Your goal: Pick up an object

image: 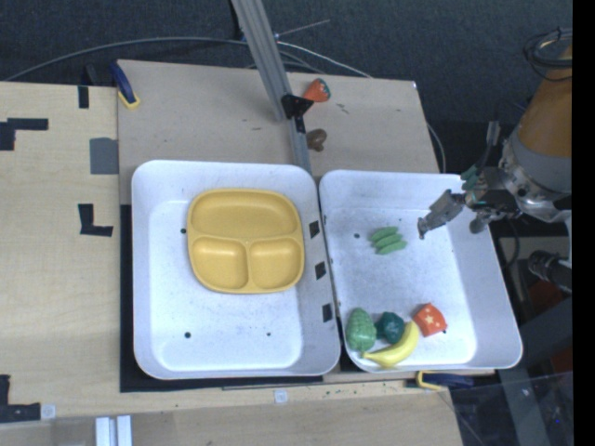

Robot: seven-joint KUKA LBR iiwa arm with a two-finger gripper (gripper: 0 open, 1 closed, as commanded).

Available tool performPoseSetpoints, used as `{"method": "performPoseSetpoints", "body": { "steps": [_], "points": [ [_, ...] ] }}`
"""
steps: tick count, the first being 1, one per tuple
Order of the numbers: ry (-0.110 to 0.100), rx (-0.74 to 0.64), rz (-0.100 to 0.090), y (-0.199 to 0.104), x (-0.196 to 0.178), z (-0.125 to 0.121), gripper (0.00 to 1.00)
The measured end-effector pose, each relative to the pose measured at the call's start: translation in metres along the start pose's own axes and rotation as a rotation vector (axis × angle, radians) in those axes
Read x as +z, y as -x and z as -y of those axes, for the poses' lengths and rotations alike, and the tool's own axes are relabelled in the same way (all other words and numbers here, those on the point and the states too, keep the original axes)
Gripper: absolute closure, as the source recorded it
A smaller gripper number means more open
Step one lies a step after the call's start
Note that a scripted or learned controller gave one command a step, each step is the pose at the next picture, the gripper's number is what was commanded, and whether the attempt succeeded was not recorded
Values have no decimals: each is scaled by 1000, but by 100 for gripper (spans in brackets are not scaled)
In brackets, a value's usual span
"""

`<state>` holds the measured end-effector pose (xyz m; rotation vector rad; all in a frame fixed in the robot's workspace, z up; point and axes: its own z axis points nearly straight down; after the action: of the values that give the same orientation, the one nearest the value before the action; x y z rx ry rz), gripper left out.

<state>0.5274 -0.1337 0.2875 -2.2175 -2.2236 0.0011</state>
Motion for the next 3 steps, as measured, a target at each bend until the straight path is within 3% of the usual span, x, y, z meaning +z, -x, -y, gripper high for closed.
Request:
{"method": "performPoseSetpoints", "body": {
  "steps": [1, 3],
  "points": [
    [0, 0, 0, 0, 0, 0, 0],
    [-5, 1, 0, -15, 93, 3, 0]
  ]
}}
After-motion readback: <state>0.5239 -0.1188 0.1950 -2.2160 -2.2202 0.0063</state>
